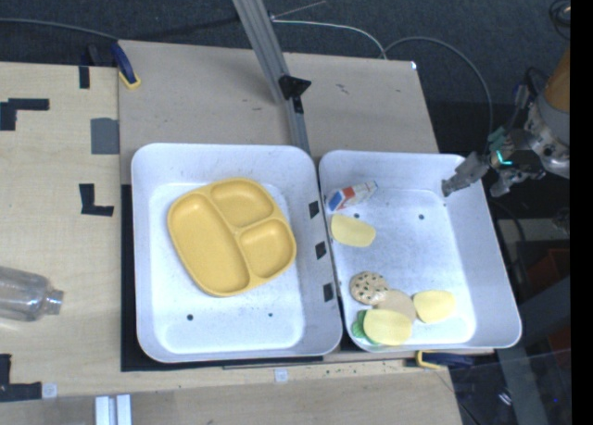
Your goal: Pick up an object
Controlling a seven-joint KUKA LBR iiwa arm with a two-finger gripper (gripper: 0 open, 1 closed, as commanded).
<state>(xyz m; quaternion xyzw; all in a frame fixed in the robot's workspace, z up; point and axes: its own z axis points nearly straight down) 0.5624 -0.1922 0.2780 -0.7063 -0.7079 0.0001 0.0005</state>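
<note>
Wooden bench (371, 108), two white bins (148, 256) side by side, clear bottle (26, 295) (lying at left edge)

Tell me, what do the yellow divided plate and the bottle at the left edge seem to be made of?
The yellow divided plate looks like moulded plastic with a matte to satin finish: uniform colour, rounded compartment walls, soft highlights. The bottle seems to be clear plastic, possibly glass: the bench shows through it, with pale glints.
</note>
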